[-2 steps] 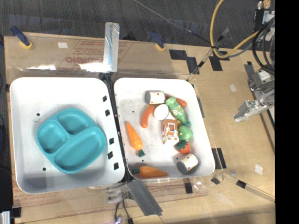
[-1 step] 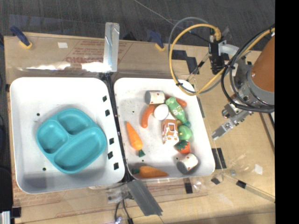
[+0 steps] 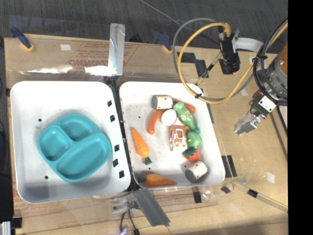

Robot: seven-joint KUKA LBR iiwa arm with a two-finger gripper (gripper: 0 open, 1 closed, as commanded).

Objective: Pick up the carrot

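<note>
An orange carrot (image 3: 140,142) lies in the left part of the right bin (image 3: 128,97), its green end pointing toward the front. A second carrot (image 3: 157,180) rests along that bin's front wall. My gripper (image 3: 246,125) hangs outside the bin, over the bench to its right, well away from both carrots, with nothing seen in it.
Toy foods crowd the right bin's middle and right: an orange sausage shape (image 3: 153,122), a white egg (image 3: 168,117), green pieces (image 3: 184,112), a small box (image 3: 178,136) and a grey-white cylinder (image 3: 196,170). A teal divided plate (image 3: 73,146) sits in the left bin (image 3: 19,97). Yellow cable (image 3: 195,28) loops behind.
</note>
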